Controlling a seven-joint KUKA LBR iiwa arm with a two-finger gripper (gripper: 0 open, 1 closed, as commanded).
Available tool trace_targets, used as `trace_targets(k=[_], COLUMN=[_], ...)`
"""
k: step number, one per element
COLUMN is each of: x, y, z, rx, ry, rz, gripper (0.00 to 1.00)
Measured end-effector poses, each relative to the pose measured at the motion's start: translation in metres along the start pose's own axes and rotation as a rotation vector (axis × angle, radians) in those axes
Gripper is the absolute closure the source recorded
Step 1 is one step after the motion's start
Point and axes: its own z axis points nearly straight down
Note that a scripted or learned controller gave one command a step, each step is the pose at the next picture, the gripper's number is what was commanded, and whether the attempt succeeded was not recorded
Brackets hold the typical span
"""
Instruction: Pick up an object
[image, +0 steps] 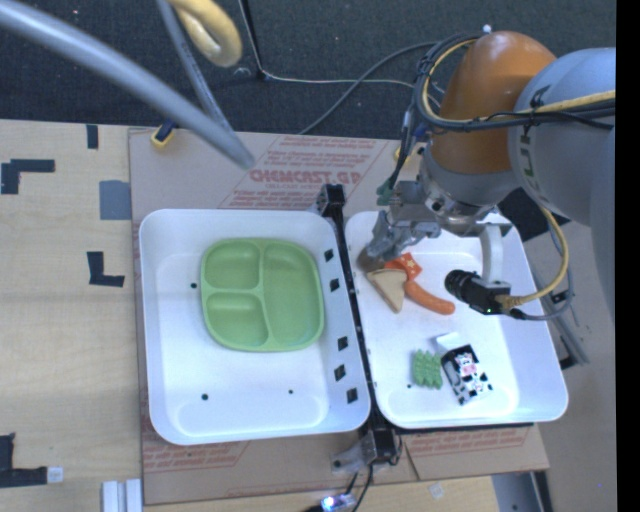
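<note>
My gripper (380, 252) hangs low over the far left part of the right bin (530, 330), close to the divider between the bins. Right below and in front of it lies a tan wedge like a bread slice (391, 291), with an orange carrot-shaped piece (422, 289) beside it on the right. The gripper's tip looks to be at or just above the wedge's far end; contact is unclear. Nearer the front of the same bin lie a small green ridged item (427, 369) and a black-and-white spotted block (466, 374).
The left bin (170, 390) holds a green divided plate (263, 295). The arm's orange band and grey body (490, 100) loom over the right bin's far side, and a black cylinder (472, 289) with cables hangs beside the carrot. A black clip strip (345, 300) runs between the bins.
</note>
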Motion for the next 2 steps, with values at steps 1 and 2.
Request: trace_targets(k=[1,2], x=[0.040,0.078], y=[-0.028,-0.051], z=[0.007,0.035], rx=[0.001,0.003], ry=[0.000,-0.001], rz=[0.001,0.000], gripper=[1.00,1.00])
